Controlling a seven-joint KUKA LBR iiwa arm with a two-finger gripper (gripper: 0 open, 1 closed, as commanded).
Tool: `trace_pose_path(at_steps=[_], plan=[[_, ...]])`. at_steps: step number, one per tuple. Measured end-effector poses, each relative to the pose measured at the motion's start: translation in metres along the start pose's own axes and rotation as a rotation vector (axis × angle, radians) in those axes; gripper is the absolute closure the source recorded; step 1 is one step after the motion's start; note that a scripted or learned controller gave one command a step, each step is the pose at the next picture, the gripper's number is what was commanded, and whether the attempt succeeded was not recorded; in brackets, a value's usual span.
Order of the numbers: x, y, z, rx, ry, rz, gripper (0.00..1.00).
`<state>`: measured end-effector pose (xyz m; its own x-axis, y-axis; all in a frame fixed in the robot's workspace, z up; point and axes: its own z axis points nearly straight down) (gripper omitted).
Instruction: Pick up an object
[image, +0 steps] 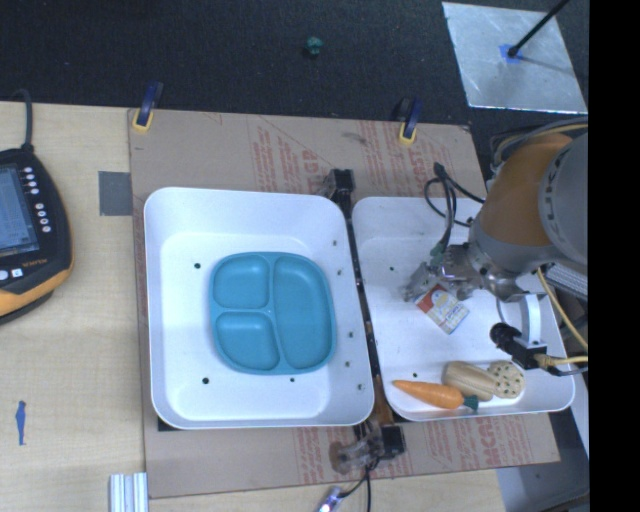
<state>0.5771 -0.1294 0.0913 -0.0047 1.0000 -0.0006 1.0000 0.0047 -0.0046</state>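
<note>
My gripper (436, 284) is low in the right bin (395, 345), near its middle, reaching in from the grey and orange arm (525, 210) at the right. A small white packet with red print (447, 310) lies directly under and just in front of the gripper, touching or nearly touching it. An orange carrot (430, 393) lies along the bin's front wall. Next to it sits a tan wooden piece with a dotted round end (487, 380).
The left bin (175, 300) holds a blue divided plate (271, 311). A black and orange pendant (25, 235) lies on the bench at the far left. Cables and a black fitting (515, 345) hang by the arm over the right bin's right side.
</note>
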Motion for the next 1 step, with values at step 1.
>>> trace_pose_path(at_steps=[1], plan=[[-0.0008,0.0000,-0.0103,0.002,0.000,-0.001,1.00]])
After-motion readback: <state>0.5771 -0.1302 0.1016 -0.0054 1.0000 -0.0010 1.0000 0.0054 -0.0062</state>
